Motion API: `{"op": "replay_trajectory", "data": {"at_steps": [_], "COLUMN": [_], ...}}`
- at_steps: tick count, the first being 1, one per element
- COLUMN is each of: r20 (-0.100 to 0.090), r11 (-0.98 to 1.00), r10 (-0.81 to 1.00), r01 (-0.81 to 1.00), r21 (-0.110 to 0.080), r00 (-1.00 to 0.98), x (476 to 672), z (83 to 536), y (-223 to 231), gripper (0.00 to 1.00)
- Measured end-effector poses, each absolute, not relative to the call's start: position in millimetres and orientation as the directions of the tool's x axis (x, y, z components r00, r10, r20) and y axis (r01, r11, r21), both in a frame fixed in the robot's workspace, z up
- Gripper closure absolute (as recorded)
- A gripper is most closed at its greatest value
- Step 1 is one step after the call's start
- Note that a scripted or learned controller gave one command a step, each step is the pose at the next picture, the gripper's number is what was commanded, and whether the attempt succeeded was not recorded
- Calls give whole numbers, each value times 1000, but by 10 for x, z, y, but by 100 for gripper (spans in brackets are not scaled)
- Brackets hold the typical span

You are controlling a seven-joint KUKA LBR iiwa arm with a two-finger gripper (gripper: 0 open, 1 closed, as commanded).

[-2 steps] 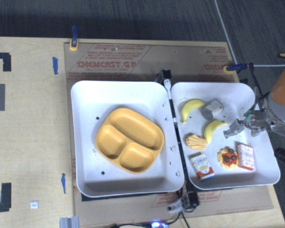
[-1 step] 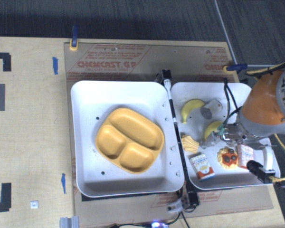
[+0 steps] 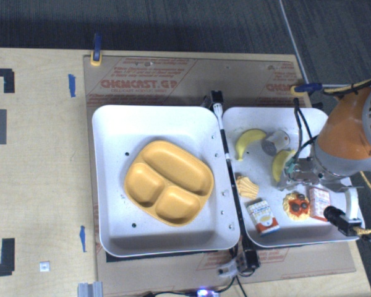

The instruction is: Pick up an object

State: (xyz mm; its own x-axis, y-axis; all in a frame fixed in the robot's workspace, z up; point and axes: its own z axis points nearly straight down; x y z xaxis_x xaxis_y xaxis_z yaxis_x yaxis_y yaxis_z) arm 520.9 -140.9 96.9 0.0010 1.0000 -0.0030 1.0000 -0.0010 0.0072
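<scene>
Camera view showed the grey arm [image 3: 352, 135] with its orange band reaching in from the right, bent down over the right bin [image 3: 309, 239]. The gripper [image 3: 298, 173] hung low inside this bin, near its middle, and it was not possible to tell if it was apart or together, because the wrist hid it.

The right bin held several small things. A yellow banana [image 3: 248, 141] lay in the upper left part, and a second yellow banana-like piece [image 3: 279, 164] stood just beside the gripper, partly covered by it. A grey round object [image 3: 273, 143] lay between them. Lower down there was a ridged yellow snack [image 3: 247, 185], a small carton with a red top [image 3: 262, 216], an orange and red toy [image 3: 297, 206] and a white and red packet [image 3: 319, 202]. The toy and the packet lay just under the gripper.

The left bin [image 3: 105, 166] held a big yellow tray with three compartments [image 3: 167, 181], lying tilted in the middle.

Both bins stood on a cardboard sheet [image 3: 173, 79] on the wooden bench [image 3: 31, 166]. A black clamp [image 3: 217, 98] sat between the bins at the top, and black cables [image 3: 303, 129] crossed the right bin beside the arm.
</scene>
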Motion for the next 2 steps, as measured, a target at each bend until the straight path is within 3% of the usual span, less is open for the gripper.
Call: {"op": "replay_trajectory", "data": {"at_steps": [1,2], "r20": [0,-2], "r11": [1,-2], "r10": [1000,1000], "r01": [1000,1000], "r21": [1,2], "r00": [-1,2], "x": [5657,5079], "z": [1134,866], "y": [-1017,-1664], "gripper": [100,100]}}
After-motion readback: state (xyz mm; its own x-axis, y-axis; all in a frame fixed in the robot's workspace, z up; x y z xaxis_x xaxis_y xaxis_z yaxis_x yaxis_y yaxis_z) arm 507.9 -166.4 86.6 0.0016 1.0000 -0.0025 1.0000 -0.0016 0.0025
